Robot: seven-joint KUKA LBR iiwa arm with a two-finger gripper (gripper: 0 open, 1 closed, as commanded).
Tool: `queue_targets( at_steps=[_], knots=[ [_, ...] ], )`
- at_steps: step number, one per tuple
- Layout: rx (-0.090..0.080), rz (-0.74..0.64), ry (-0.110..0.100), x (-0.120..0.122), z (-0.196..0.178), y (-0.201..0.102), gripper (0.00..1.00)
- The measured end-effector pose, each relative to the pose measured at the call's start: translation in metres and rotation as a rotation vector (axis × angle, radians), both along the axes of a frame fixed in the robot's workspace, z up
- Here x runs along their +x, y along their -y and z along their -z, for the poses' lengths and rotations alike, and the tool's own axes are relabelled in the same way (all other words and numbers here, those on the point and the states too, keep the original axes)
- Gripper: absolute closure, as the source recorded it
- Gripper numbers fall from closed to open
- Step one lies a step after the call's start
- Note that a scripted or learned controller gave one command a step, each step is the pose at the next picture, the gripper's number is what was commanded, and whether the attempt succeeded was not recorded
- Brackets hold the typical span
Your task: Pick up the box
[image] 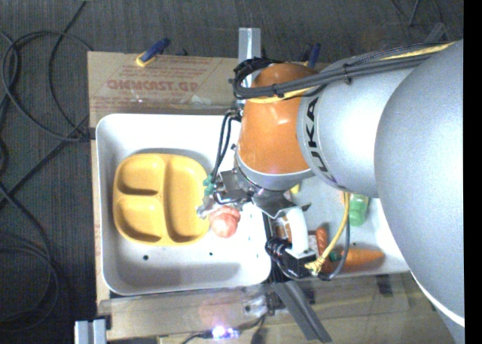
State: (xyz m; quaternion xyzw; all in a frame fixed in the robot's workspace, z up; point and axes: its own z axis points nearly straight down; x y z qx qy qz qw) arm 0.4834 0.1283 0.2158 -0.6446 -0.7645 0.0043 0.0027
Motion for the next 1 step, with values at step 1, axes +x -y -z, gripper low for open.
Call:
queue_targets(
  at_steps=[1],
  knots=[
    [-0.003,0.036,0.002,0.0263,-0.015,-0.0707,1.0]
  ],
)
